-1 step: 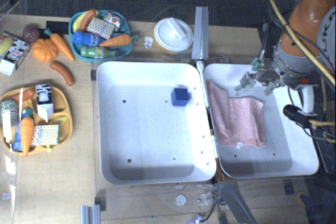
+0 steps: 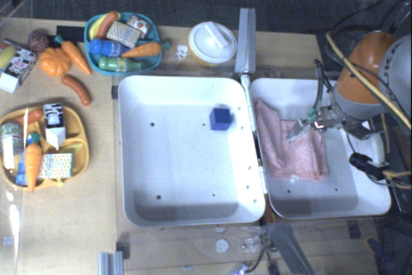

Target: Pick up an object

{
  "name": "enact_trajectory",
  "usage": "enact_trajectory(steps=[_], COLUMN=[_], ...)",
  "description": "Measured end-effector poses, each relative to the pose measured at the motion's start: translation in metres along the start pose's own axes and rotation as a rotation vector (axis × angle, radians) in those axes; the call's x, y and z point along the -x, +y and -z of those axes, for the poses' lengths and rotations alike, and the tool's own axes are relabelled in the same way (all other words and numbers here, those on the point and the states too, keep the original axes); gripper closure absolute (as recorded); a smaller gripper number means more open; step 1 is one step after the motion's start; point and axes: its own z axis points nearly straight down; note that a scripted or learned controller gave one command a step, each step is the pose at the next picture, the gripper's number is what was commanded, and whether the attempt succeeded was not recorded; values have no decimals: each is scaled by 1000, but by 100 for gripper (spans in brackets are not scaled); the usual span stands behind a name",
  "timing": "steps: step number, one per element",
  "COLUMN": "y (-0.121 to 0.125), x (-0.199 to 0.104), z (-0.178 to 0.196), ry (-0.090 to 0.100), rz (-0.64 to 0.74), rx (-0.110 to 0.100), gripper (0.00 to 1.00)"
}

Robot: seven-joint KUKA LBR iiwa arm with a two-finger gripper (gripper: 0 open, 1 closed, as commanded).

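Arm (image 2: pixel 376 74) reaching leftward, claw (image 2: pixel 304 127) lowered

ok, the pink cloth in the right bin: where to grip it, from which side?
Probably straight down, pinching a raised fold. The pink cloth lies flat and rumpled on the floor of the right bin, its left edge close to the wall, so no edge offers itself from the side. The wrinkles near its right edge, beside the gripper, look like the easiest bite.

Grey arm (image 2: pixel 393 67), orange band (image 2: pixel 364 67), yellow cable (image 2: pixel 360 71), seemingly metallic claw (image 2: pixel 302 129)
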Motion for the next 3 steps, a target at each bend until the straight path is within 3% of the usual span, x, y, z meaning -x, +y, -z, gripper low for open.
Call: enact_trajectory(steps=[1,2,3], y=[-17,-50,-46], x=[23,56,56], z=[-5,-5,8], ry=[-3,-6,-10], rz=[142,161,163], rx=[6,7,16], gripper=[0,0,100])
